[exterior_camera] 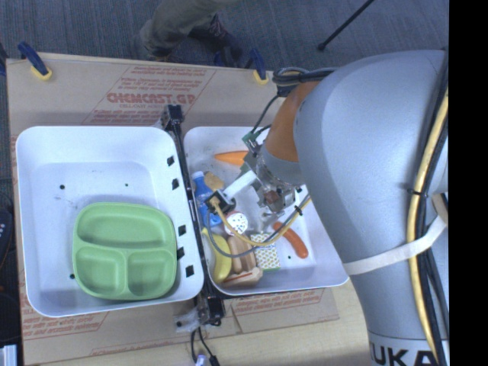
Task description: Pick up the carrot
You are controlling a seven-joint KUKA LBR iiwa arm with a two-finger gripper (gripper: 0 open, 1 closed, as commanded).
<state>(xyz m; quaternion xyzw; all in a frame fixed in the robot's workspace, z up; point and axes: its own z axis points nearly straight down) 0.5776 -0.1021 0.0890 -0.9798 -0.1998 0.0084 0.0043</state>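
Overhead, pincer (273, 199) over cluttered right bin (323, 271); carrot (230, 158) near far rim, uncrowded.

The divided plate (126, 250) lies in the left bin's (30, 139) near half. In the right bin (324, 274), the carrot (230, 158) lies by the far wall, the banana (219, 262) by the near wall, my gripper (271, 199) over the middle.

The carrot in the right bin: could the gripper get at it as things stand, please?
Probably yes: the carrot lies bare near the bin's far wall, nothing on it, and the gripper hangs close beside it.
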